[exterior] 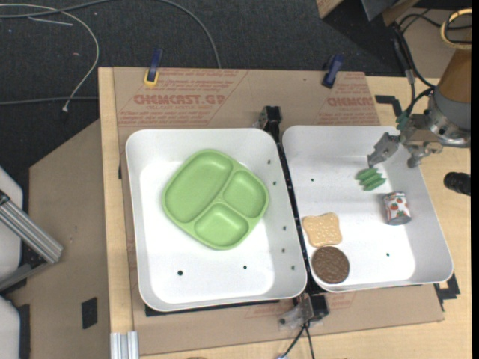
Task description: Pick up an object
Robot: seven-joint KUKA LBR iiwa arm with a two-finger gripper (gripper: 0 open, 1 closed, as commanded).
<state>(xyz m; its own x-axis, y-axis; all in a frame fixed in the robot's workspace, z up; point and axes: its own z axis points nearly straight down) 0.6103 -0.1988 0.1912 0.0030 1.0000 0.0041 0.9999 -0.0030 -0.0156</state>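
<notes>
Dark carpet surrounds a cardboard-topped bench (224, 88) on which two white bins are set side by side. A green divided plate (215, 197) is held by the left bin (150, 275). In the right bin (426, 260) are found a small green object (370, 178), a small can (397, 207), a tan cracker (322, 229) and a brown round cookie (330, 265). The gripper (397, 152) is seen just above the green object, fingers spread apart, with nothing pinched between them.

arm (458, 88) cropped at right edge
</notes>
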